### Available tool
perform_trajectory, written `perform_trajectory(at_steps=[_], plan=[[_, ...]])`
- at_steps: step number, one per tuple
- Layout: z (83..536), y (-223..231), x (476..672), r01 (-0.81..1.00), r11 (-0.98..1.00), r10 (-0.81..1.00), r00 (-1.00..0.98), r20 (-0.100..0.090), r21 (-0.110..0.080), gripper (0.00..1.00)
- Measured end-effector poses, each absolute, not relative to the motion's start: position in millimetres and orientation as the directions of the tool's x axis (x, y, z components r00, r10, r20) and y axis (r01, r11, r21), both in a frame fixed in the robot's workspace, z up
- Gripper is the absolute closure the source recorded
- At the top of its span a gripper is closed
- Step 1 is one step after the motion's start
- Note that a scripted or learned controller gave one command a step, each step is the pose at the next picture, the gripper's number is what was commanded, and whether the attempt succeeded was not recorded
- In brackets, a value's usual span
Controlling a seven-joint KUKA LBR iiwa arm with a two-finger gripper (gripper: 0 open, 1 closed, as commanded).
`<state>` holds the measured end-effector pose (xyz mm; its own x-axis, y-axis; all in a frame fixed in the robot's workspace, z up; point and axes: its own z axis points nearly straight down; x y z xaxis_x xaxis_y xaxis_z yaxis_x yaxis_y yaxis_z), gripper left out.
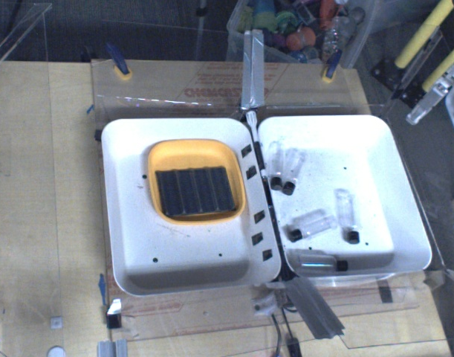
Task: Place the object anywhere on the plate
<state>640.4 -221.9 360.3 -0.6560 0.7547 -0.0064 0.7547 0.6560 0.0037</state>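
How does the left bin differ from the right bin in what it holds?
The left bin holds one yellow plate with a dark ribbed insert; the right bin holds several small clear vials with dark caps. The plate sits as one piece; the vials lie scattered. Both bins are shallow and white.

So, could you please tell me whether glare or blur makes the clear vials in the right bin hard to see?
In the camera view, the clear vials nearly blend into the right bin, and mainly their dark caps stand out; the picture is slightly soft; the bin's front wall lies in shadow; the yellow plate in the left bin shows sharply.
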Motion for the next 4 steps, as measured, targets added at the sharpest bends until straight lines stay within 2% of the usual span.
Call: perform_trajectory(at_steps=[1, 2, 3, 4], plan=[[350.7, -224.0, 659.2, 0.769, 0.639, 0.769, -0.639, -0.007, 0.004, 0.00], [330.7, -222.1, 650.8, 0.766, 0.642, 0.766, -0.642, -0.001, 0.000, 0.00], [299.9, -220.8, 664.1, 0.574, 0.819, 0.574, -0.819, -0.001, 0.001, 0.00], [304.4, -221.3, 660.2, 0.330, 0.944, 0.330, -0.944, -0.002, 0.002, 0.00]])
